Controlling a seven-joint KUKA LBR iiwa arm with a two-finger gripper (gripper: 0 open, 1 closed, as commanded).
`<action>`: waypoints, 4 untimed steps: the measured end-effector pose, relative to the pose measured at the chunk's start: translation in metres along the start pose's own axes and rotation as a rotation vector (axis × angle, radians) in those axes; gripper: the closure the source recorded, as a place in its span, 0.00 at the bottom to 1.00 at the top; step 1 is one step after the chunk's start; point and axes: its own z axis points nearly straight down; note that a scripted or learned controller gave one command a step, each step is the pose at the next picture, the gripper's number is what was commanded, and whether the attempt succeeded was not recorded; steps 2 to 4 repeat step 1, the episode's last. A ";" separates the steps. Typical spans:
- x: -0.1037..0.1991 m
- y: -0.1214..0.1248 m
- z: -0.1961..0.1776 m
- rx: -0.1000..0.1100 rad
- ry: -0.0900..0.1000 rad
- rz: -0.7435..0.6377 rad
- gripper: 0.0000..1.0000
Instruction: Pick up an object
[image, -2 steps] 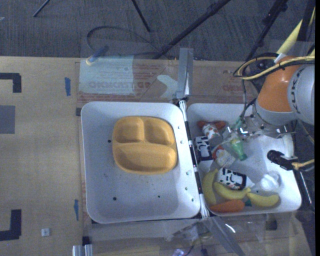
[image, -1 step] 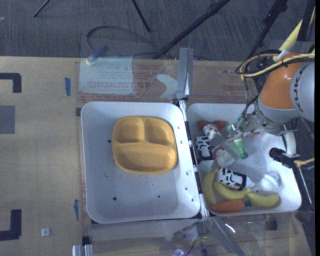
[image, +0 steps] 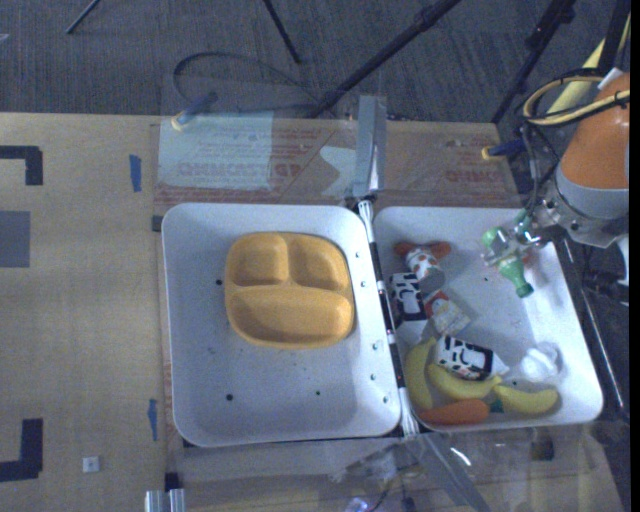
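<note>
Grey and orange-banded, the arm comes in from three o'clock and its two-finger gripper (image: 518, 238) hangs over the upper right corner of the right-hand white bin (image: 570, 300). Something small, green and translucent, a bottle-like plastic piece (image: 512, 268), sits right at the fingertips, angled down towards five o'clock; from where I stand I cannot tell whether it is pinched between the fingers or merely lying under them, nor how wide the gripper stands. Most of that bin's clutter lies away from the tool, towards seven o'clock: a yellow plastic banana (image: 470, 385), an orange carrot-shaped toy (image: 458, 412) just below it at the front wall, a black-and-white cow-patterned block (image: 466, 356) resting on the banana, and a white fluffy ball (image: 541, 363) towards the right wall. Nine o'clock of all this, the left-hand white bin (image: 200, 400) carries an upturned yellow divided plastic plate (image: 290, 288). My guess is the grasp itself is in hand, at the green piece. The next move calls for a straight, slow lift, enough to show whether the piece rises with the fingers.
</note>
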 end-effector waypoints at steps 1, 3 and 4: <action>0.032 0.022 -0.072 0.001 0.000 0.285 1.00; 0.032 0.022 -0.072 0.001 0.000 0.285 1.00; 0.032 0.022 -0.072 0.001 0.000 0.285 1.00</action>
